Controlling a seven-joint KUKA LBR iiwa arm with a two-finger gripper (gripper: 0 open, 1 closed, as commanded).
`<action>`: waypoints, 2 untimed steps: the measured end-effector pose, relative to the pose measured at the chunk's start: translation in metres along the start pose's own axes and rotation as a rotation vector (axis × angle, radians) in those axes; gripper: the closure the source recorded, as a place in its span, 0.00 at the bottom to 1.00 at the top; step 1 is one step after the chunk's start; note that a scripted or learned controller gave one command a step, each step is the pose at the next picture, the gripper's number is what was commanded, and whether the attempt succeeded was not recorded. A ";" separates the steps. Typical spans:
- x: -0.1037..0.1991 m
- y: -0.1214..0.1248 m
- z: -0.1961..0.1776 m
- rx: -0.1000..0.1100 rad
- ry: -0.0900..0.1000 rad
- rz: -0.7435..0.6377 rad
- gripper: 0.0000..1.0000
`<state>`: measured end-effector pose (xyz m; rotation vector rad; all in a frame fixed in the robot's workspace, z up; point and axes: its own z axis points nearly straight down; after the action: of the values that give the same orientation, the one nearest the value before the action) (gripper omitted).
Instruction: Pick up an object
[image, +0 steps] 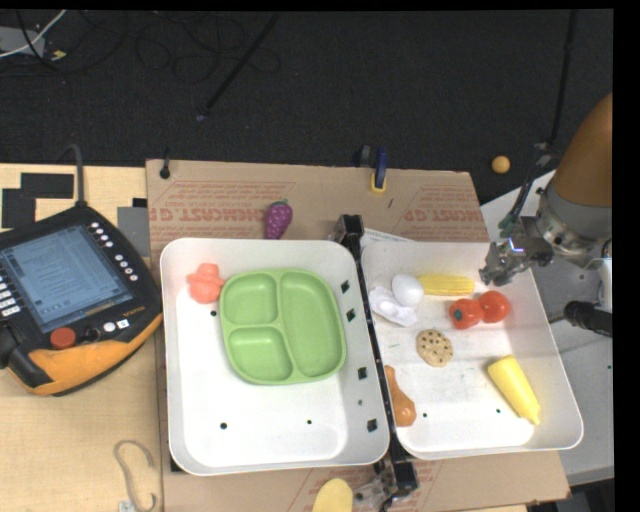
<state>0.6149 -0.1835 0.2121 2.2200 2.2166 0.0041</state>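
Tomatoes, 2 red ones touching, lie in the right bin beyond the yellow cone, just below the gripper, whose opening I cannot tell, so a short, centred descent over 1 tomato seems best.

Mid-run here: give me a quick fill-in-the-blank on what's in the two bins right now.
1. The green divided plate lies in the ____ bin.
2. The pink toy sits beside the plate's upper ____ corner.
3. The cookie lies in the ____ bin.
4. The gripper is nearest the ____ tomato.

Missing words: left; left; right; red
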 end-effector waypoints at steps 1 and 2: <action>-0.002 0.000 -0.017 0.004 0.001 0.000 1.00; 0.047 -0.018 -0.025 0.008 0.004 -0.004 1.00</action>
<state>0.5969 -0.1362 0.2370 2.2218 2.2269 -0.0001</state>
